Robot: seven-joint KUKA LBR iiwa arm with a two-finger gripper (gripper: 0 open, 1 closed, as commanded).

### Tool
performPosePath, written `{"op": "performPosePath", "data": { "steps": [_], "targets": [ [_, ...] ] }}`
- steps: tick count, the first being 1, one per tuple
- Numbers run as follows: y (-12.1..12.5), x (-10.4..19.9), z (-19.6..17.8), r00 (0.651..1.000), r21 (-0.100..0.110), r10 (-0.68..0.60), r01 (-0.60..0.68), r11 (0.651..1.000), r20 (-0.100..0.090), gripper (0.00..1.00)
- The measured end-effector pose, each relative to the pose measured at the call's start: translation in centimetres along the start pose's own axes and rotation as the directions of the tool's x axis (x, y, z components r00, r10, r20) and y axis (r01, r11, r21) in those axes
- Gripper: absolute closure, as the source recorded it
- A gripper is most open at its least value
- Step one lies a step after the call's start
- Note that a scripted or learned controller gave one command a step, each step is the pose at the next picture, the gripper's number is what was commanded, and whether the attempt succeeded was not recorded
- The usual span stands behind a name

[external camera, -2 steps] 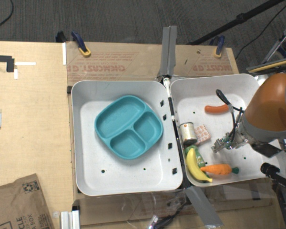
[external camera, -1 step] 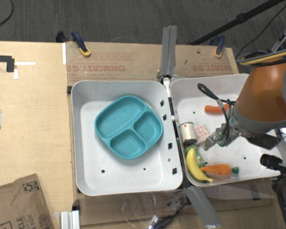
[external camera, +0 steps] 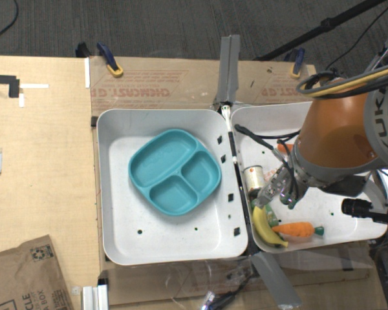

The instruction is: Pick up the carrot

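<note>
We see the carrot (external camera: 293, 230) lying at the near edge of the right bin (external camera: 349, 234), just beside a banana (external camera: 266, 227). Our gripper (external camera: 279, 191) hangs above them, apart from the carrot; we cannot tell its state. A teal plate (external camera: 174, 171) sits in the left bin (external camera: 116, 192).

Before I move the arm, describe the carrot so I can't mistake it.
Look in the right-hand white bin, at its near edge. The carrot lies there on its side, orange with a green end, right beside a yellow banana, below the gripper.
</note>
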State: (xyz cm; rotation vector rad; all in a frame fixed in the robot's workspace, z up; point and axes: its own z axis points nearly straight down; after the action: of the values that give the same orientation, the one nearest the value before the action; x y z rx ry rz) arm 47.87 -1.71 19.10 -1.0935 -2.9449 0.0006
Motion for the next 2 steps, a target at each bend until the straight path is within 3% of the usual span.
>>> {"op": "performPosePath", "data": {
  "steps": [1, 2],
  "targets": [
    [2.3, 2.0, 0.0, 0.966, 0.0, -0.259, 0.259, 0.966, 0.0, 1.0],
    [4.8, 4.2, 0.0, 0.88, 0.0, -0.476, 0.476, 0.88, 0.0, 1.0]
  ]
}}
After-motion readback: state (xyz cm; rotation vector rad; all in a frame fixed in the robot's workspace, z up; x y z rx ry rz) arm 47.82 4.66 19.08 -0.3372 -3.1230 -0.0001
